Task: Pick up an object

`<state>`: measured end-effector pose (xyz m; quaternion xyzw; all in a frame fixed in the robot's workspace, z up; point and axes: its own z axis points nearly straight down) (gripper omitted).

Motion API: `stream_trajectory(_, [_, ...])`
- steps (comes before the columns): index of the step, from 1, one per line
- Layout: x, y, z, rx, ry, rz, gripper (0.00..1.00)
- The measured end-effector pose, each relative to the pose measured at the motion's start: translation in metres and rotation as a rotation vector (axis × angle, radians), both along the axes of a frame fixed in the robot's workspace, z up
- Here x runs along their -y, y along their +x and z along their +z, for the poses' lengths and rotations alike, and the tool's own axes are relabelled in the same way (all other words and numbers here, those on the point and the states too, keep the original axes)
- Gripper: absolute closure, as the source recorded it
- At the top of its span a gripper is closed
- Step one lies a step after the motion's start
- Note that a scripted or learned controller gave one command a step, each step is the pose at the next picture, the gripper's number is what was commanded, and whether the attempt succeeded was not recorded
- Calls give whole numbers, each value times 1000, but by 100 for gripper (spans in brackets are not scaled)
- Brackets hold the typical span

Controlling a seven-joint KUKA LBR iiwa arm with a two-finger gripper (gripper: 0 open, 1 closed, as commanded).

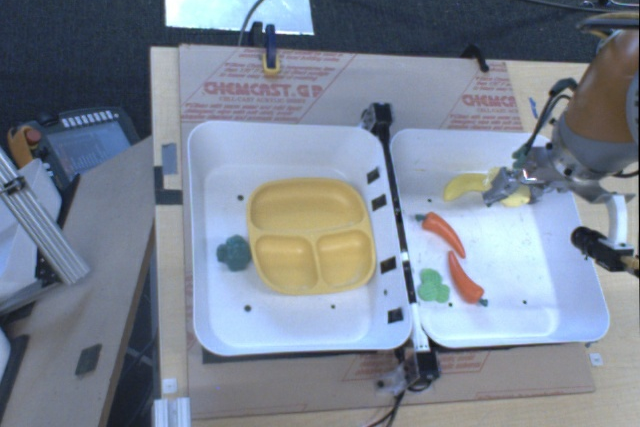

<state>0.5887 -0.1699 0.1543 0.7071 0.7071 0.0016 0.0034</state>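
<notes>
In the right bin (560,315) lie a yellow banana (466,186) near the back, two orange carrots (443,232) (465,278) in the middle, and a small green piece (433,287) at the front left. My gripper (506,187) hangs low over the banana's right end, which its fingers partly hide. The left bin (215,215) holds a yellow divided plate (308,235) with a green broccoli (235,253) beside its left edge.
A black divider (392,215) runs between the two bins. The arm's grey and orange body (600,105) reaches in from the right above the right bin's back corner. A control pendant (85,143) and metal rail (40,225) sit off the bench at left.
</notes>
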Motion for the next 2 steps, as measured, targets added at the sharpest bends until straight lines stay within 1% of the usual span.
stream_trajectory(1, [7, 3, 46, -1, 0, 3, 100])
stream_trajectory(2, [4, 4, 110, 1, 0, 5, 100])
